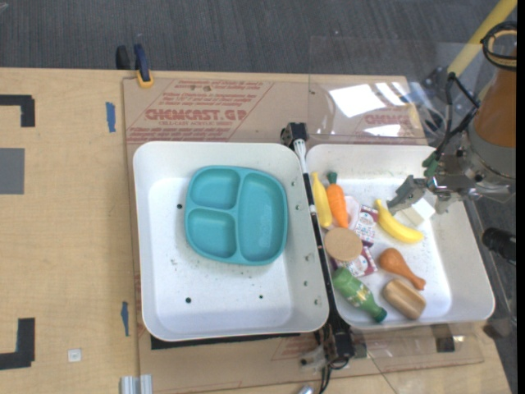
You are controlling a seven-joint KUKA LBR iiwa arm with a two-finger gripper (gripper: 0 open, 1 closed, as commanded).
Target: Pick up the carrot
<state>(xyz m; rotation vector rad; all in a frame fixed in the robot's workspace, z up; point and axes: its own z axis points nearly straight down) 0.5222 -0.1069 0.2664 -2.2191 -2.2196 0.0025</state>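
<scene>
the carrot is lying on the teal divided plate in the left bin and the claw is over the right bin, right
Not quite. The camera view shows the carrot in the right bin, beside a corn cob near the bin's left wall. The teal divided plate sits in the left bin, and the claw is over the right bin.

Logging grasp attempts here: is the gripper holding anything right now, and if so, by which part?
Nothing is held. The gripper hangs open above the right bin; the carrot lies there untouched.

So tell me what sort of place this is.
Probably a robot lab test bench: two white bins on taped-down cardboard, toy food such as a carrot, and a gripper reaching in.
</scene>
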